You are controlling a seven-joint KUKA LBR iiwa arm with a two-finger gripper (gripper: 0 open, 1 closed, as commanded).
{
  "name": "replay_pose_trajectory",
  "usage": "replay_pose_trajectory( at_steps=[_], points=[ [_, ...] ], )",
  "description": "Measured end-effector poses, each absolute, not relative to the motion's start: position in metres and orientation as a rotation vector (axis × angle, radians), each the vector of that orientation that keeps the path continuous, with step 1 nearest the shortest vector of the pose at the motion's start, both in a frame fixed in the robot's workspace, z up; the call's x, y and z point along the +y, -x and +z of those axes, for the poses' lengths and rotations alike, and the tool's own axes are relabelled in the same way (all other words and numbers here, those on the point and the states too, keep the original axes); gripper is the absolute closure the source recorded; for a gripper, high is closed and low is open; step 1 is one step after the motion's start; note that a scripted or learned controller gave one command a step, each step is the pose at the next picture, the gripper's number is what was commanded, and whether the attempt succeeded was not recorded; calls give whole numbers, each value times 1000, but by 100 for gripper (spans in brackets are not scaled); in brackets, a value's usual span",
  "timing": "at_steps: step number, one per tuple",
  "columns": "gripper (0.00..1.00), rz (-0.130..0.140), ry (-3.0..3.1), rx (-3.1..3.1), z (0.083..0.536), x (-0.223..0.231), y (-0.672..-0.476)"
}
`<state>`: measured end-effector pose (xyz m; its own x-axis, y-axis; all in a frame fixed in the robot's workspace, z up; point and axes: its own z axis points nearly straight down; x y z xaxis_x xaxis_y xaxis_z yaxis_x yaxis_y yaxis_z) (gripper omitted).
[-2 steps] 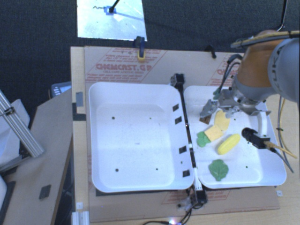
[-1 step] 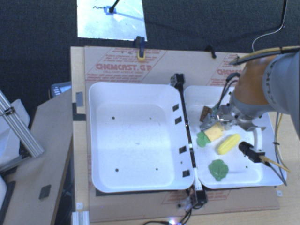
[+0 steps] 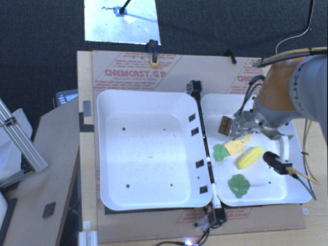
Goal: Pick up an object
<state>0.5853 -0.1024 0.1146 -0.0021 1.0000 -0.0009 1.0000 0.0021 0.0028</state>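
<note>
Camera view: pincer (image 3: 241, 130) sits low in the right bin (image 3: 287, 191), just above a pale yellow piece (image 3: 234, 147); its grip state cannot be determined. Yellow corn (image 3: 249, 157), green pieces (image 3: 238, 184) and brown block (image 3: 225, 125) lie nearby.

Bench (image 3: 128, 68) bears two white bins (image 3: 148, 147) (side by side).

**Around my bench**

My two white bins sit side by side on a cardboard sheet (image 3: 169, 68) printed in red. A yellow clamp (image 3: 154, 60) grips its far edge. Beyond it lies a shiny metal plate (image 3: 120, 14). At my left stands an aluminium rail (image 3: 20, 140).
</note>
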Motion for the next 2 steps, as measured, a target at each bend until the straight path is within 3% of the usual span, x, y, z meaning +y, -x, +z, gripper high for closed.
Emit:
replay_pose_trajectory(
  at_steps=[1,2],
  points=[
    [100,-2,-2223,2225,83,-86,-529],
    [100,24,-2197,2231,192,8,-607]
  ],
)
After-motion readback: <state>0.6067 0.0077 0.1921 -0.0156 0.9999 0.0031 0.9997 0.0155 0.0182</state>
